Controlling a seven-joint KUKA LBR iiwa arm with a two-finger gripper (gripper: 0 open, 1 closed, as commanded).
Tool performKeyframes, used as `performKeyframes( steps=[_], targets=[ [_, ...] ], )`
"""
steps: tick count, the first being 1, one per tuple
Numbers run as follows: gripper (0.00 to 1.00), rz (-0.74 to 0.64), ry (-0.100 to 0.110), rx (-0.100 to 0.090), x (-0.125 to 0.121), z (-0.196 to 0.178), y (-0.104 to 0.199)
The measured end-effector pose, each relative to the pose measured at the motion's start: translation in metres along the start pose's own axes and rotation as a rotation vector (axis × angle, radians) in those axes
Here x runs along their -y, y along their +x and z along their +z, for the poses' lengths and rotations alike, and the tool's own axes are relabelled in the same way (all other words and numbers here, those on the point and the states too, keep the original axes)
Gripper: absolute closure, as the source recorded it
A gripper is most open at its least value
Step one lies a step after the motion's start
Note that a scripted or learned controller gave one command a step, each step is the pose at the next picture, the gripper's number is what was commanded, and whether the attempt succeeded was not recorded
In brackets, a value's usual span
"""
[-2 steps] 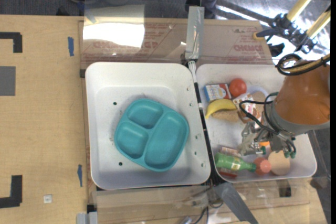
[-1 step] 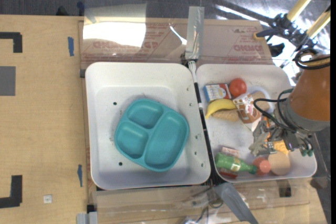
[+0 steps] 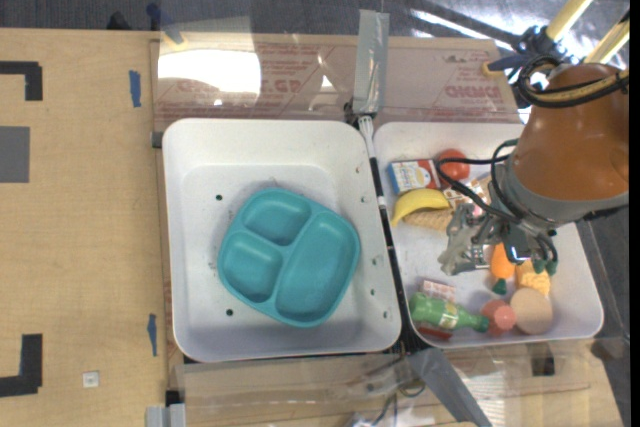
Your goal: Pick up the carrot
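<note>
One fixed camera high above the bench (image 3: 80, 215), slanting down over both white bins (image 3: 190, 155).

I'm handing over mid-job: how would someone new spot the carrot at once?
Look in the right-hand shallow white bin, just below the grey metal two-finger gripper. The small orange carrot with green leaves lies right of the fingers, above a pale peach egg-shaped toy. It alone is orange with green.
</note>
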State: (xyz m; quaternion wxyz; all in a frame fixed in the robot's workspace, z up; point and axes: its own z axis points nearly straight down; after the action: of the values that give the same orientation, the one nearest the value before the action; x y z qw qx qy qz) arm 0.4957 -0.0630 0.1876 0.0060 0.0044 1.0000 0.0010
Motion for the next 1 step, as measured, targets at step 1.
performKeyframes(
  steps=[1],
  targets=[
    [1.0, 0.003, 0.002, 0.005, 0.0019, -0.0092, -0.0015]
  ],
)
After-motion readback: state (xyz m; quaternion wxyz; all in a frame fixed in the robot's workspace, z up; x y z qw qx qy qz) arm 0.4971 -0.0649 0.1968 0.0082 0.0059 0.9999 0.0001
